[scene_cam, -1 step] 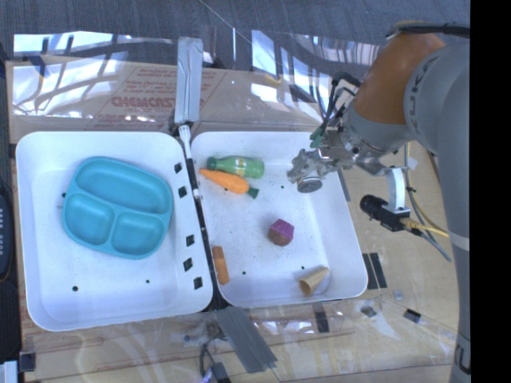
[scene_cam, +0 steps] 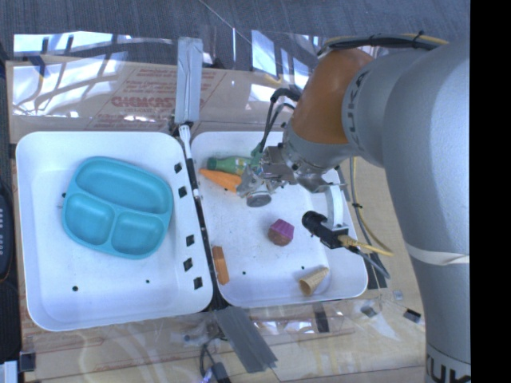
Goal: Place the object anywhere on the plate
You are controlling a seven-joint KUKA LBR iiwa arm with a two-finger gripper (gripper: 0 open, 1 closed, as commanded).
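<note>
Where the left bin (scene_cam: 48, 294) sits, a blue plate (scene_cam: 117, 207) with three compartments lies on its floor, long axis running from upper left to lower right. Nothing rests on the plate. In the right bin (scene_cam: 263, 290), an orange carrot (scene_cam: 221, 179) lies near the upper left, long axis slanting from upper left down to lower right, its thicker end toward the gripper. Just above it lies a green item (scene_cam: 229, 164), roughly level. The gripper (scene_cam: 257, 188) hangs over the carrot's right end, close to or touching it; I cannot tell which, nor how it is set. Below are a small orange-brown block (scene_cam: 219, 265) by the left wall, a purple lump (scene_cam: 280, 232) mid-bin, and a tan cone (scene_cam: 314, 278) near the bottom. The grey arm (scene_cam: 399, 126) reaches in from the right, orange band (scene_cam: 327, 94) above the wrist, bent down toward the bin.
</note>
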